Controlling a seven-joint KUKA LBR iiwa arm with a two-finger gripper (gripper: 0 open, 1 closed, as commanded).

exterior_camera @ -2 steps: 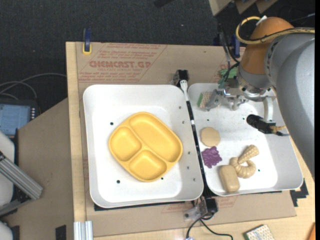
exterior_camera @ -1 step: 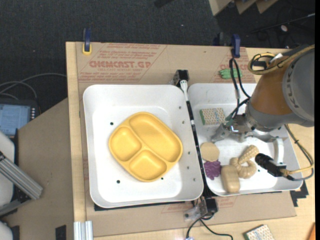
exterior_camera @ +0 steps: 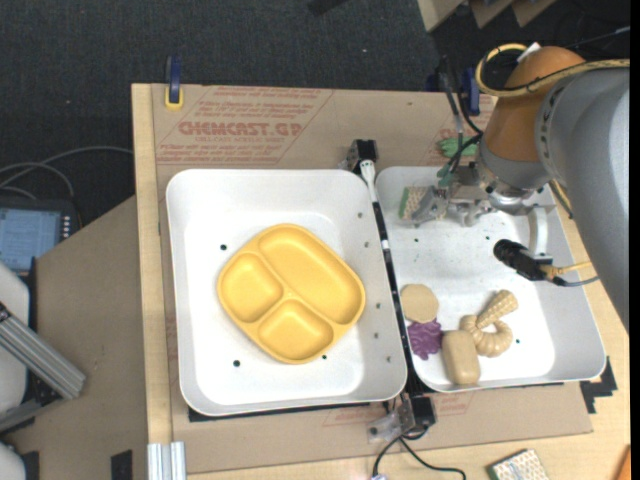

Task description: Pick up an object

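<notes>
Yellow divided plate (exterior_camera: 290, 291) in left bin (exterior_camera: 190, 268).
Grey arm's gripper (exterior_camera: 447, 208) low over right bin (exterior_camera: 570, 353), far corner; jaw state unclear. Food toys (exterior_camera: 462, 330) near front.

Grey arm (exterior_camera: 590, 128) reaching in from right, orange-banded wrist, gripper (exterior_camera: 447, 206) low.

Small food toys (exterior_camera: 468, 333), right bin's (exterior_camera: 570, 353) near end

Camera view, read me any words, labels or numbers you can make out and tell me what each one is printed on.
"CHEMCAST GP" in large red letters, on the brown sheet covering the bench behind the left bin; the last letters are hard to make out.
The smaller red lines above and below it are too blurred to read.
</notes>
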